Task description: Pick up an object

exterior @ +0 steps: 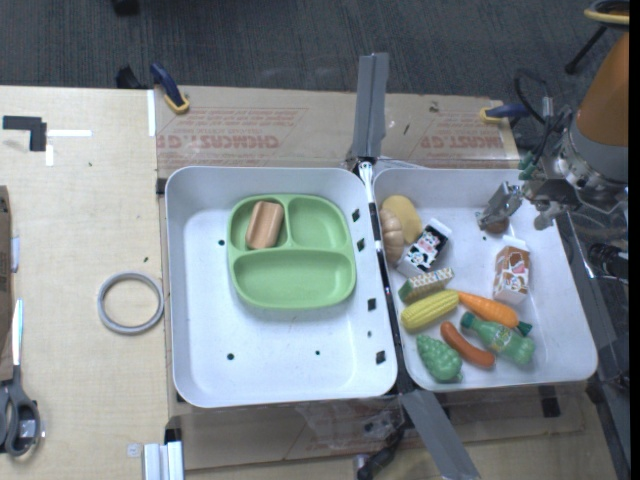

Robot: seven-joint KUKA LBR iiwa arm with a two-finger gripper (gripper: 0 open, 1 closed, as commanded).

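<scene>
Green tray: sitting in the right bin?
No. The green tray lies in the left bin, with a brown piece in one compartment.

Tape ring (131, 302), scissors (20, 408) on bench (70, 228)

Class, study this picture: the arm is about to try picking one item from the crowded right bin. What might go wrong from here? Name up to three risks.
1. The corn, carrot, green bottle and sausage lie touching, so the fingers may well nudge a neighbour or catch two.
2. The carton lies near the right bin's wall, perhaps leaving little room for a finger.
3. The gripper hangs over bare floor near the bin's far edge, beside no item.
</scene>
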